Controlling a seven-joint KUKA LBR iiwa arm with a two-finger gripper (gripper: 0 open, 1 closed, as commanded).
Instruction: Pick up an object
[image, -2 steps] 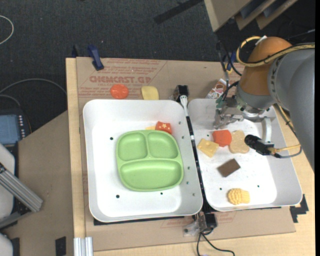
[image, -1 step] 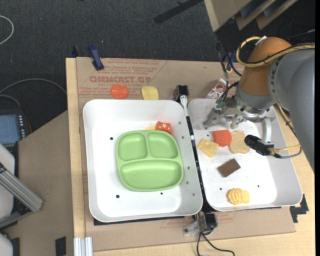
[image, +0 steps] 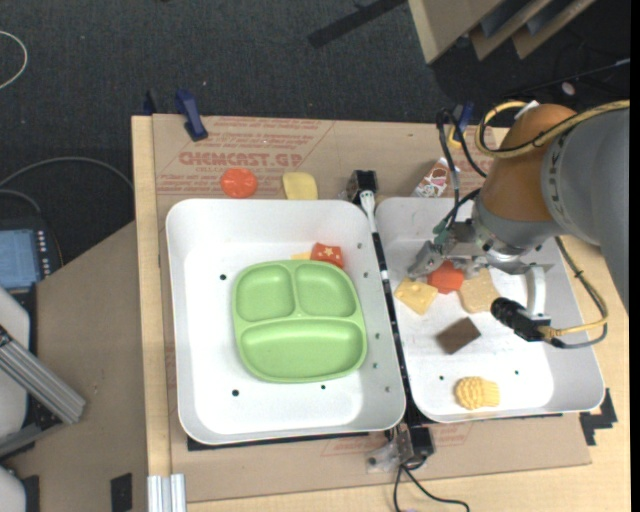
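1. Camera view: the arm (image: 560, 170), grey with an orange band, reaches in from the right and bends down into the right bin (image: 570, 385), one of two white bins on the table (image: 160, 300).
2. The jaws (image: 447, 262) sit low over the upper part of the right bin; whether they are open or closed cannot be told from this angle.
3. A red-orange object (image: 447, 279) lies directly under the jaws, partly covered by them; it is not clear that the jaws grip it.
4. Just left of the jaws and slightly nearer the camera lies a yellow wedge (image: 416, 296), touching or nearly touching the red-orange object.
5. Just right of the jaws, on the bin floor, lies a pale tan piece (image: 479, 292).
6. Nearer the camera than the jaws rests a dark brown block (image: 459, 336), and well beyond it, by the bin's near edge, a yellow corn-like piece (image: 477, 392).
7. Well to the left of the jaws, the left bin (image: 200, 390) holds a green divided plate (image: 298, 322), with a small red object (image: 327, 254) touching its far rim.
8. Beyond the left bin, on the table, lie an orange round piece (image: 238, 183) and a pale yellow piece (image: 299, 186), well apart from the jaws.
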